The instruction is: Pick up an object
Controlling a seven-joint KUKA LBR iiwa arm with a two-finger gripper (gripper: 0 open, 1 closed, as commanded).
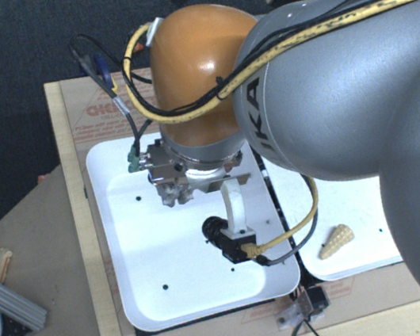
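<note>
A tan, ridged cone-shaped object (336,241) lies in the right bin (371,259), close to its left wall. My gripper (173,194) hangs over the upper middle of the left bin (148,295), under the orange wrist band and the bulk of the grey arm. The arm hides most of the gripper from above. The gripper stands well to the left of the cone, across the wall between the bins. Nothing shows held under it.
A black fitting with a yellow cable (229,242) hangs from the wrist over the left bin's centre. The arm covers most of the right bin. Wooden bench edges frame the bins, and a small black connector (313,298) lies at the front.
</note>
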